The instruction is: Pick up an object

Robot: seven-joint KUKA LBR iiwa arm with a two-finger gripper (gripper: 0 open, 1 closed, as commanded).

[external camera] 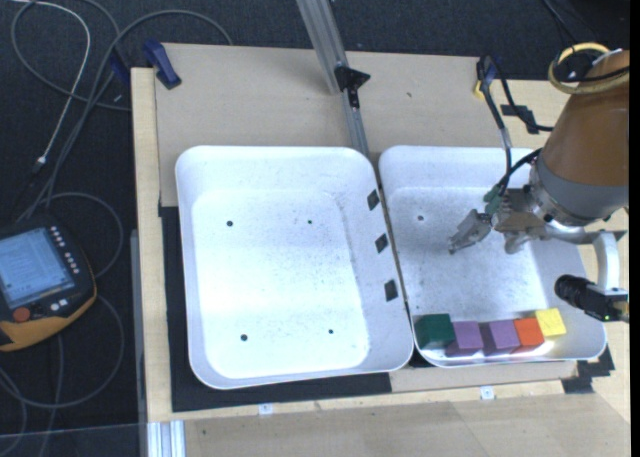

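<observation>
Along the front wall of the right bin [440,170] lies a row of blocks: a green block [433,328], two purple blocks [465,337] side by side, an orange block [528,331] and a yellow block [550,322]. My gripper [468,233] hangs over the middle of this bin, pointing left, well behind the row. It is open, with nothing between its fingers. The arm's grey and orange wrist [590,145] covers the bin's right side.
The left bin [200,175] lies beside the right one, with black clips [381,242] along their shared wall. A metal pole [318,15] slants in from the top. A teach pendant [35,270] and cables lie on the floor at left.
</observation>
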